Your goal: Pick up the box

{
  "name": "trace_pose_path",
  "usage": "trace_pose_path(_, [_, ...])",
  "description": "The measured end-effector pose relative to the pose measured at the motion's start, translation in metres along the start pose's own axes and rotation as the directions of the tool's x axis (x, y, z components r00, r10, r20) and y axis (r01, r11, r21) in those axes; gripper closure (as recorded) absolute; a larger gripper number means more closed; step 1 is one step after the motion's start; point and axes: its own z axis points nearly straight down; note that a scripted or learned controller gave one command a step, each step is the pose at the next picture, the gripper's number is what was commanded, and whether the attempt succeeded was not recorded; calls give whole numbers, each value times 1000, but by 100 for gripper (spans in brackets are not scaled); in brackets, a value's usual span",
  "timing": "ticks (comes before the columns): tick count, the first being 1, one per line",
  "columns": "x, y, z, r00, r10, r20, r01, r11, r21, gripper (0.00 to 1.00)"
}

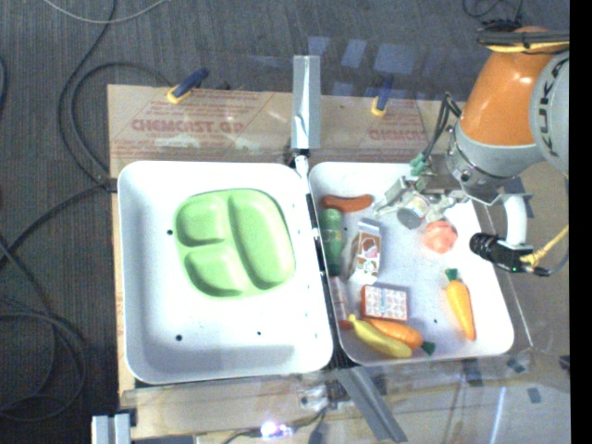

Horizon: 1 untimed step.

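Well to the left of the printed carton [367,251]: a white left bin [153,340] cradling a green divided plate [233,239], apart from the clutter and likely no part of this job. Touching the carton's left side, a green vegetable [331,230]; just above, a sausage [347,202]. Then the carton itself in the right bin [416,280], propped on edge against its neighbours, probably the box to lift. Just below it, a flat patterned box [385,301], a second candidate, with a banana [377,338] and a small carrot [400,330] beyond. Up and right of the carton, near but not touching, the gripper [413,202], hanging over the bin, apparently poised to descend; open or closed, impossible to tell. Farther right of the carton, a reddish fruit [441,237] and a larger carrot [461,309].
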Motion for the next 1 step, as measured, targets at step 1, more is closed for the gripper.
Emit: trace_pose_path(1, [-9,-35,115,990,-142,8,142,989,-30,0])
